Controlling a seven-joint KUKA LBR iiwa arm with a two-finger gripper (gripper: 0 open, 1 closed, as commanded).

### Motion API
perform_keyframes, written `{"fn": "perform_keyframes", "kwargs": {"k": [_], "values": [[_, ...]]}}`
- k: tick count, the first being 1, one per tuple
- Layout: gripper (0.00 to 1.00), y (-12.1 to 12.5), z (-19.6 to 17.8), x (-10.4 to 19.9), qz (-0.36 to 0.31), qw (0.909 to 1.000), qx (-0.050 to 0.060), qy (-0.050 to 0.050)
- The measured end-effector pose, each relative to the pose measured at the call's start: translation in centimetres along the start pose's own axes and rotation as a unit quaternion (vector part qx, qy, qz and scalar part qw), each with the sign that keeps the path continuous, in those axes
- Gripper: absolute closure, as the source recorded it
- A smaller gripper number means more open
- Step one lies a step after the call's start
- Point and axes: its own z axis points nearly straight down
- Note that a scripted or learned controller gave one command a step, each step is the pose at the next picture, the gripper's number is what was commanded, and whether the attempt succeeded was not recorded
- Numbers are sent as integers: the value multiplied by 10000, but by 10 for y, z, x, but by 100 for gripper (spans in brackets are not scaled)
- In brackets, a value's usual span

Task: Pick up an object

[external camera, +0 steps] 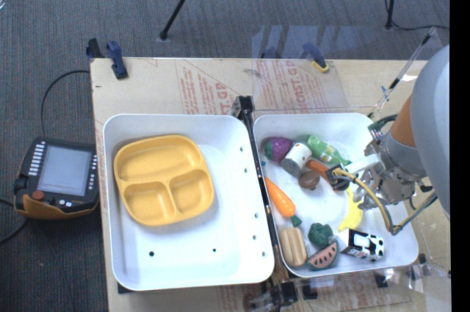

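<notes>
The right bin (316, 117) holds several toy foods: a purple eggplant (277, 148), a white can (297, 156), a green piece (324, 150), a carrot (280, 197), a brown lump (309, 180), a banana (353, 216), broccoli (319, 234), a watermelon slice (324, 257), a bread roll (293, 246) and a black-and-white cow (365, 245). My gripper (373, 182) hangs low over the bin's right side, just above the banana and right of the brown lump. Nothing is visibly held in it.
The left bin (220, 248) carries a yellow divided plate (163, 178). A black divider (253, 156) separates the two bins. A teach pendant (60, 177) lies on the floor to the left. Clamps (116, 59) sit at the bench's back edge.
</notes>
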Motion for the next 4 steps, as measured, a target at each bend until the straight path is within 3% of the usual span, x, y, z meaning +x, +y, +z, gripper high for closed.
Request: {"fn": "perform_keyframes", "kwargs": {"k": [1, 2, 3, 4], "values": [[100, -126, -55, 22, -715, 9974, 19, 20], [0, -121, -54, 20, -684, 9977, 4, -7], [0, -78, 47, 45, -18, 10000, -2, -4], [0, -69, 45, 84, 0, 10000, -4, -3]]}}
